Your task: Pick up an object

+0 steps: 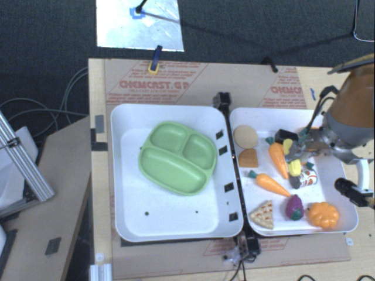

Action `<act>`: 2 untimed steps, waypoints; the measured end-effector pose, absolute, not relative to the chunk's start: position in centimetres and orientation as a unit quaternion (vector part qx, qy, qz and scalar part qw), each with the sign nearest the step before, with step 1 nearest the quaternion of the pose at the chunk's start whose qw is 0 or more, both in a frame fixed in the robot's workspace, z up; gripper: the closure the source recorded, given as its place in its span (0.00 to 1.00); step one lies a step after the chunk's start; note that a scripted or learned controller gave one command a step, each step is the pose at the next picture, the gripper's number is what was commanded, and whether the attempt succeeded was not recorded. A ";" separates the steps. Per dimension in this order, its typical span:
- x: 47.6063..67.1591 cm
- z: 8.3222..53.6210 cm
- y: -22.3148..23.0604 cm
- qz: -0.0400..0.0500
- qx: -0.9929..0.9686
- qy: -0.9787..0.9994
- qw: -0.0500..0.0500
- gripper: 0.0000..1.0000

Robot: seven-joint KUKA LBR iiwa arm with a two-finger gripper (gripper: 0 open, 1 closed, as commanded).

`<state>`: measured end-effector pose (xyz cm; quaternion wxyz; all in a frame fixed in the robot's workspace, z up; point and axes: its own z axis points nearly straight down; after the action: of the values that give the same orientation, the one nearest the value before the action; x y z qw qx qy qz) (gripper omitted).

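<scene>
green 3-section plate (177, 157) in L bin (126, 174), cardboard sheet (176, 84) under bins, foil square (139, 15)

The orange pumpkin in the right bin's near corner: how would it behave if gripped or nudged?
The orange pumpkin looks rounded and smooth, so it may slip from two fingers or roll when nudged. It sits against the right bin corner wall, which would probably stop it. It appears to be toy food, likely light and stiff.

A chunky grey arm (351, 130) is seen with a wide orange band (357, 98) up top, ending in dark metal gripper (300, 151) parts.
</scene>
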<state>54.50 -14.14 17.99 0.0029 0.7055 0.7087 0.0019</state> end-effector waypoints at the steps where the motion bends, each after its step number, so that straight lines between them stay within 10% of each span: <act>1: 54.7 22.8 -14.2 0.002 0.705 0.709 0.003 1.00; 2: 56.2 22.2 -9.8 0.001 0.704 0.710 0.001 1.00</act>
<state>56.16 -9.76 22.25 0.0012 0.7041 0.7101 0.0014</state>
